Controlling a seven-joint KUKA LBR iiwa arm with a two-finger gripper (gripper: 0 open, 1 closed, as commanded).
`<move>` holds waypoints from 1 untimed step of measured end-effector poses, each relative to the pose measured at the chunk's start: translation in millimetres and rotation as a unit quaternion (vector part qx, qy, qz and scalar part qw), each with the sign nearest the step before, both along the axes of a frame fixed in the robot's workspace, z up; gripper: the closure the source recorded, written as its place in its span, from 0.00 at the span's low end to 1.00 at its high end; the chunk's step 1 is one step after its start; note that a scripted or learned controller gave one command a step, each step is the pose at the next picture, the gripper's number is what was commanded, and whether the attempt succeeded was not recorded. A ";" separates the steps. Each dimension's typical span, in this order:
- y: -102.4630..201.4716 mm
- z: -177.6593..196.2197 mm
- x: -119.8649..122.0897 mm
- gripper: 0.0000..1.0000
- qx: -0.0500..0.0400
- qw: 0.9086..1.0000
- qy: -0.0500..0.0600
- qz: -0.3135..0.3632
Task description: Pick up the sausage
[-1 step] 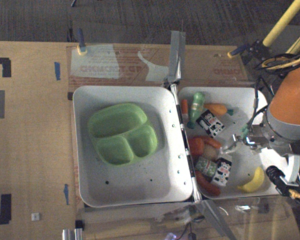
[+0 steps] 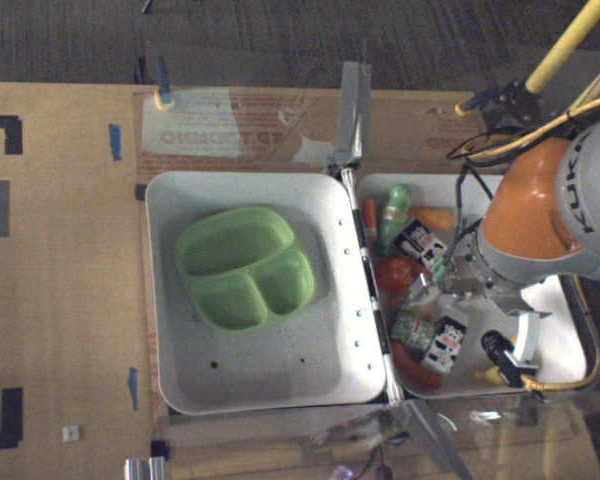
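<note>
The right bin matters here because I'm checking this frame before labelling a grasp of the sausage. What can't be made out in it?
- Gripper: the arm's wrist covers it from above, so its fingers are hidden.
- Right bin: the arm hides the middle and upper right of its floor.
- Sausage: several red and orange pieces lie along the bin's left side; which is the sausage is too small and overlapped to tell.

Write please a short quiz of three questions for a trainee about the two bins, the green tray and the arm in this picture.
1. True or false: the green divided tray lies in the right bin.
2. How many compartments does the tray have? A) two B) three C) four
3. Fill in: the arm reaches over the ___ bin, where the food items are crowded.

Key: 1. False, it lies in the left bin. 2. B. 3. right.
</note>
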State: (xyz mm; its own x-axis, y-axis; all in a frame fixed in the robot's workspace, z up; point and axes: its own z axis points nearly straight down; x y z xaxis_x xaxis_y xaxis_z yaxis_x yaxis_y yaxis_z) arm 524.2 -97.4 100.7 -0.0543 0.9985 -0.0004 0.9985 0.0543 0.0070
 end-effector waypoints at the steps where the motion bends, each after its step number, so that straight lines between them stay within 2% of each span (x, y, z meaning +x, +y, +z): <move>1: -13.3 -7.9 75.4 0.00 0.001 0.996 0.001 0.085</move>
